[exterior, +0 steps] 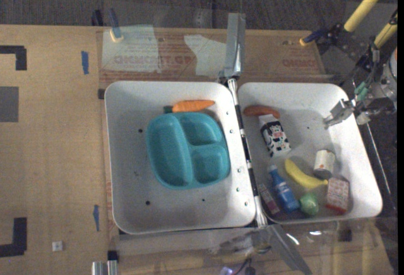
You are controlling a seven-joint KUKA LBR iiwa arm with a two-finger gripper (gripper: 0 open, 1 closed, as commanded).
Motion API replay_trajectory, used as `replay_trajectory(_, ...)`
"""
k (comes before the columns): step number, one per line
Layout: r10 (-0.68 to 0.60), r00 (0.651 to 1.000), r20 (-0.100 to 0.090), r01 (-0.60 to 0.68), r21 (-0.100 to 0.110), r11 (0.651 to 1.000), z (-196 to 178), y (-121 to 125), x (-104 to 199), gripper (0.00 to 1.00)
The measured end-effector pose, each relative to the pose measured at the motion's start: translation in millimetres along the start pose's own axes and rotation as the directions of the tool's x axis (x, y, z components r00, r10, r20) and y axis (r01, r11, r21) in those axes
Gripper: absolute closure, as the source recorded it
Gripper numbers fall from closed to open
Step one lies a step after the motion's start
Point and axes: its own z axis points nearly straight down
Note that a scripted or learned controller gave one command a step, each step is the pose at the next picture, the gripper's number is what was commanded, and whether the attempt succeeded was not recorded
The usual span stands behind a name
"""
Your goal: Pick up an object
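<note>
A cardboard-topped bench [50, 160] stands on dark carpet. The left bin [126, 204] holds a teal divided tray [187, 149] and a carrot [194, 105]; the right bin [360, 154] holds a banana [302, 176], milk carton [274, 136] and blue bottle [283, 189]. The gripper [344, 113] hovers at that bin's right rim, fingers apart, clasping nothing.

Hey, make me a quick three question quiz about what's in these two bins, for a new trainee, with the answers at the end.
1. True or false: the teal tray sits in the left bin.
2. Which item lies just above the tray? A) banana B) carrot C) milk carton
3. Fill in: the blue bottle lies in the ____ bin.

Key
1. True.
2. B, the carrot. The banana and milk carton are in the right bin.
3. Right.
</note>
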Motion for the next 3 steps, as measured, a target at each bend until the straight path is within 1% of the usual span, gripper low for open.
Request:
replay_trajectory(1,-0.131,0.991,-0.003,0.131,0.003,0.991,153.5,3.6,39.0,0.00)
replay_trajectory(2,-0.380,0.925,-0.001,0.380,0.000,0.925,8.1,-56.7,24.7,0.00)
replay_trajectory(3,-0.380,0.925,-0.001,0.380,0.000,0.925,8.1,-56.8,24.4,0.00)
